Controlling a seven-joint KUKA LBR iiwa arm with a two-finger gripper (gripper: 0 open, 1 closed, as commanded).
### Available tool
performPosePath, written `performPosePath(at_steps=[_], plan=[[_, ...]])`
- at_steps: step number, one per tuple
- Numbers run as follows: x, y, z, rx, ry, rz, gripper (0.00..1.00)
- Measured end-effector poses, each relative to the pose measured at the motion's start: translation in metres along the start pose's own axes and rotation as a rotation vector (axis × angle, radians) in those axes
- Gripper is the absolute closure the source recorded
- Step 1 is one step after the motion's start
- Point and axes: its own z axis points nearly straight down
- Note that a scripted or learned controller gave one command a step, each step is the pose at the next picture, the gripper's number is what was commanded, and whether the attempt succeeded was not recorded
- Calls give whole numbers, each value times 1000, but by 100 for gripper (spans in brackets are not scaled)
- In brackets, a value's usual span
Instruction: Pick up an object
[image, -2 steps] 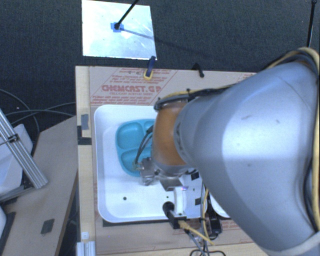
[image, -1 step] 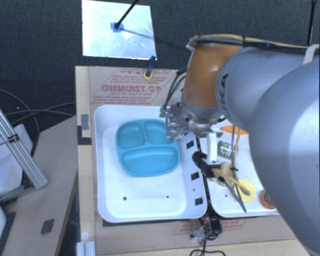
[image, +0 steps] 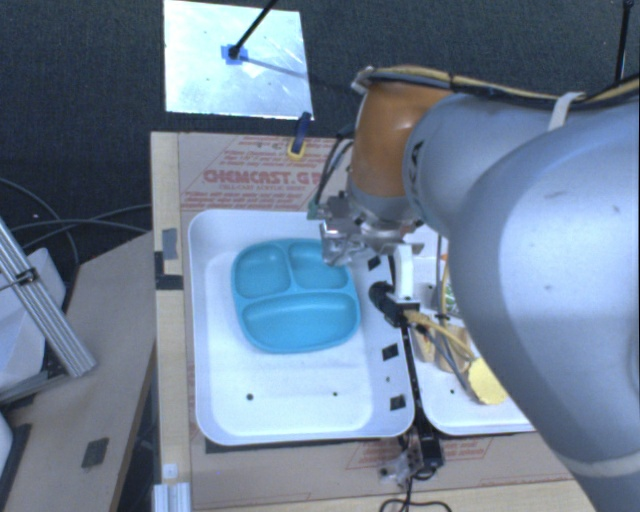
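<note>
A blue divided plate (image: 295, 298) lies in the left white bin (image: 290, 410), towards its far side. My gripper (image: 336, 250) hangs over the plate's far right corner, at or just above its rim. The grey arm with the orange band comes in from the right and hides much of the right bin (image: 470, 418). In the uncovered part of that bin lie a yellow flat piece (image: 485, 384) and some thin tan and yellow sticks (image: 447, 345).
A cardboard sheet with red print (image: 250, 175) lies under the bins at the back. A shiny square panel (image: 235, 60) sits behind it. Metal rails (image: 45, 320) stand off the bench at the left. The near half of the left bin is bare white floor.
</note>
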Motion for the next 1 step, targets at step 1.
performPosePath(at_steps=[1], plan=[[15,-84,-107,1,5,-4,100]])
